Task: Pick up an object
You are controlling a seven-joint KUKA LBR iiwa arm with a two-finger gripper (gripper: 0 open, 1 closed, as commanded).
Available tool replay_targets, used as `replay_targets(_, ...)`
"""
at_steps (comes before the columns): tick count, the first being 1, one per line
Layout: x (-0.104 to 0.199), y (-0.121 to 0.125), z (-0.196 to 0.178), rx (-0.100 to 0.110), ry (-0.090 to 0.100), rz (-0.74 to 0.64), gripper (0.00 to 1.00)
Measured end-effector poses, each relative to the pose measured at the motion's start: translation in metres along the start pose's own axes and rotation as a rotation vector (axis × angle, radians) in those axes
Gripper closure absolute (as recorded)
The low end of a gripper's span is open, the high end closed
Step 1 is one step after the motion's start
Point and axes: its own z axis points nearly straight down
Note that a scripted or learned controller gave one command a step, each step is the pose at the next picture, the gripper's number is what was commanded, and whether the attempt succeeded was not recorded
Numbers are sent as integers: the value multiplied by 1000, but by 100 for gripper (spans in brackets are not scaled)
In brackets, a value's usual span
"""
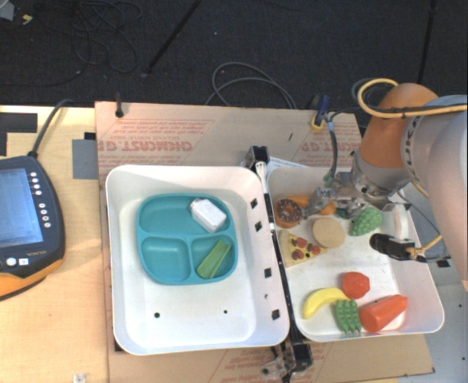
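My gripper [339, 200] hangs low over the back of the right bin [426, 319], under the grey wrist and its orange band. A green bumpy toy [365, 220] lies just to its right, a round beige cookie [327, 232] just in front of it, and a sprinkled donut [290, 211] to its left. A small orange piece [320, 207] sits close by the gripper. Nearer the front lie a pizza slice [302, 248], a red tomato [354, 284], a yellow banana [323, 300], a green ridged toy [347, 315] and an orange-red carrot [382, 312].
The left bin [130, 309] holds a teal divided plate [164, 250] with a white block [208, 213] and a green strip [214, 258]. A black divider rail [267, 238] runs between the bins. A tablet pendant [10, 214] lies on the bench at far left.
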Motion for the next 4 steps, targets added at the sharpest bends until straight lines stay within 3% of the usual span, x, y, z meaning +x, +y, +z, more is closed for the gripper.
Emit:
replay_targets(1, 16, 1, -4, -9, -18, 5, 0)
replay_targets(2, 4, 1, -2, -4, -3, 3, 0)
replay_targets(3, 12, 1, -3, -8, -12, 4, 0)
replay_targets(4, 6, 1, -2, -5, -3, 3, 0)
